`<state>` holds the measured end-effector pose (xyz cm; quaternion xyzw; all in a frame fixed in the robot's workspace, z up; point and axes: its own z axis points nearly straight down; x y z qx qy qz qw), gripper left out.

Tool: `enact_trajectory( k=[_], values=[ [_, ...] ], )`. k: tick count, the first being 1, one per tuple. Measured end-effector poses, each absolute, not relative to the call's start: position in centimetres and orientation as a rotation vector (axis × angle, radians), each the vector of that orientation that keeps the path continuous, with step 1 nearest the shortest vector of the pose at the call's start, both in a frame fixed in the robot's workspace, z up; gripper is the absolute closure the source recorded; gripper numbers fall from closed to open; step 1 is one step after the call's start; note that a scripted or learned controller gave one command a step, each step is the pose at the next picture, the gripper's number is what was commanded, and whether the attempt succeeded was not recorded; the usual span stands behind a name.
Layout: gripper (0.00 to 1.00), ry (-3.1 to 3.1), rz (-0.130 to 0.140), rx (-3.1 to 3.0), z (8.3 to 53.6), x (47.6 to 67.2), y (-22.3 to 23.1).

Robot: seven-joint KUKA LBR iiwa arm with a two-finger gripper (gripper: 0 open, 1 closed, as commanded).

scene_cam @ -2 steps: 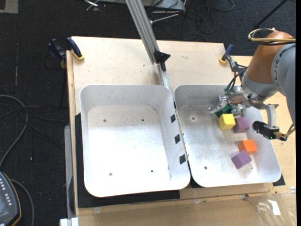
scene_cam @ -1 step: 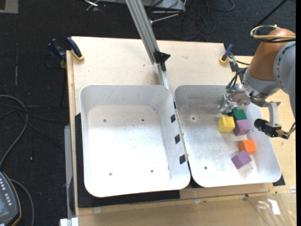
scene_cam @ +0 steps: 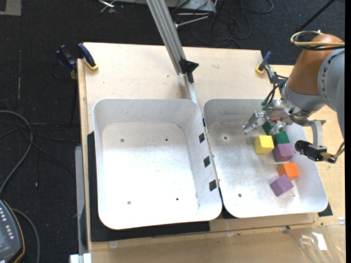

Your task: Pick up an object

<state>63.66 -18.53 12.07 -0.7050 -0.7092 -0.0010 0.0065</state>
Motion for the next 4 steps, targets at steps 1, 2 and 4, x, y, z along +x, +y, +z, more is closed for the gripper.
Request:
enact_trajectory(
  k=[1,2,4],
  values=[
    [0.0,-2.24,-0.027,-2.208,11.5,63.1,-19.7],
    [0.0,-2.226,-0.007,-2.218,10.2,60.9,-18.8],
    [1.0,-2.237,-0.012,-2.212,20.0,63.8,-8.8]
  ],
)
